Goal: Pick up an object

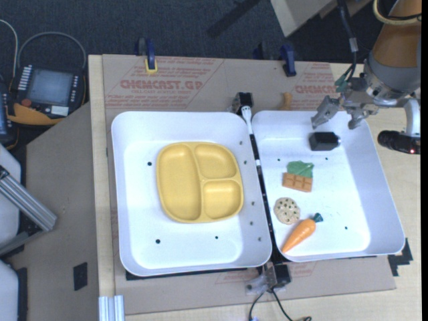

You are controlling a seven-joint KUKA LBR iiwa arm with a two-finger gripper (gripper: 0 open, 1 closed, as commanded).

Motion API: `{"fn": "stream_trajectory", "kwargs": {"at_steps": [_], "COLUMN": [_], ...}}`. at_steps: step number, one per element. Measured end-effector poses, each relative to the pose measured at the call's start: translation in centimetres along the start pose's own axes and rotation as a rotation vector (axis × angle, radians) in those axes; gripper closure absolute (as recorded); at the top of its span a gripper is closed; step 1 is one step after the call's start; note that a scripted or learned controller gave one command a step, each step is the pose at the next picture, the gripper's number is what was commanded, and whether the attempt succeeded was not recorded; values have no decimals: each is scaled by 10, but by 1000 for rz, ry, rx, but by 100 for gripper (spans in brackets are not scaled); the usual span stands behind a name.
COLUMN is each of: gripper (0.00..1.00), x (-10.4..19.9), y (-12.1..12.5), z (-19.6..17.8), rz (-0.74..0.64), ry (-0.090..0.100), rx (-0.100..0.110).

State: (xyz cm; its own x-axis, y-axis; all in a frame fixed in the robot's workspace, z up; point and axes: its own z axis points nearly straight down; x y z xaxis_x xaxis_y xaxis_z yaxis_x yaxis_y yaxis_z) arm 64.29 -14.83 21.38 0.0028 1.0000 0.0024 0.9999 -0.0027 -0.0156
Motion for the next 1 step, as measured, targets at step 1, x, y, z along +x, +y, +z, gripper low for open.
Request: {"fn": "stream_trajectory", "kwargs": {"at_steps": [1], "gripper": [0], "x": [1], "y": [3], "z": [-9], "rz": [-3], "ry": [-2], "rx": [-15]}}
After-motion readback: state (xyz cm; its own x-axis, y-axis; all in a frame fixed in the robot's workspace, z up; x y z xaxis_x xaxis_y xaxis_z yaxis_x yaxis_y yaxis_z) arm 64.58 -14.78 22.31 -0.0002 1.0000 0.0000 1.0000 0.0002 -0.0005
